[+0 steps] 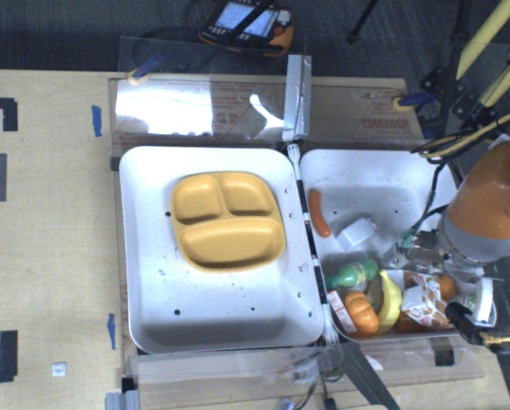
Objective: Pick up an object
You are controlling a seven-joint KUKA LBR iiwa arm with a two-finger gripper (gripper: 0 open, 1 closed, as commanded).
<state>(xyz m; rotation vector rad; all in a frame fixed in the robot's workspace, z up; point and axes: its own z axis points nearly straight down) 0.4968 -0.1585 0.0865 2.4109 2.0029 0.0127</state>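
Claw (pixel 427 267) low over right bin (pixel 366 173) clutter near banana (pixel 391 300), grip state can't tell; nothing lifted, pick pending.

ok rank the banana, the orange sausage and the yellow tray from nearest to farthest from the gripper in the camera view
The gripper is low over the right bin's near corner.
1. Banana, just left of it among the clutter.
2. Orange sausage, against the right bin's left wall.
3. Yellow tray, in the left bin.

The yellow divided plate (pixel 228 220) is looking like smooth matt plastic; both white bins (pixel 152 314) are showing a glossy sheen; the bench (pixel 49 254) is looking wooden.
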